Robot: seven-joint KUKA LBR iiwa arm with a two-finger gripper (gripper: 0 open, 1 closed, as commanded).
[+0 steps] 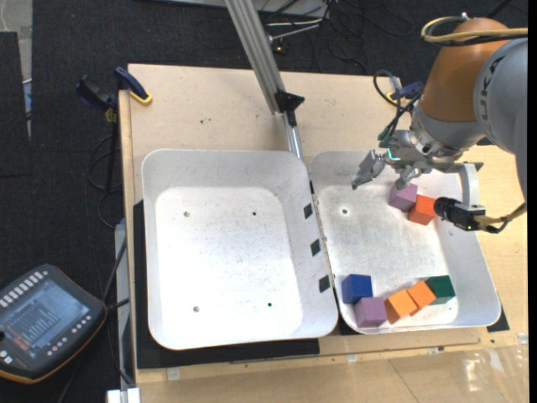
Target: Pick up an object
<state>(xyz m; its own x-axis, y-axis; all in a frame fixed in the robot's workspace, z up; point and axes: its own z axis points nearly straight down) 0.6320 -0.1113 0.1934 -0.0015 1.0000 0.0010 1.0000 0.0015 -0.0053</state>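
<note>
My gripper (384, 172) hangs over the back of the right bin (394, 250), its fingers spread apart with nothing between them. Just right of it a purple block (404, 196) rests on the bin floor, with an orange block (422, 209) touching its right side. Along the bin's front edge lie a blue block (357, 287), a second purple block (371, 311), a second orange block (402, 301) and a green block (439, 289).
The left bin (222, 246) sits beside the right one, with black clips along the shared edge. A slanted metal pole (256, 44) crosses the bench behind the bins. A teach pendant (42, 317) lies at the lower left, off the bench.
</note>
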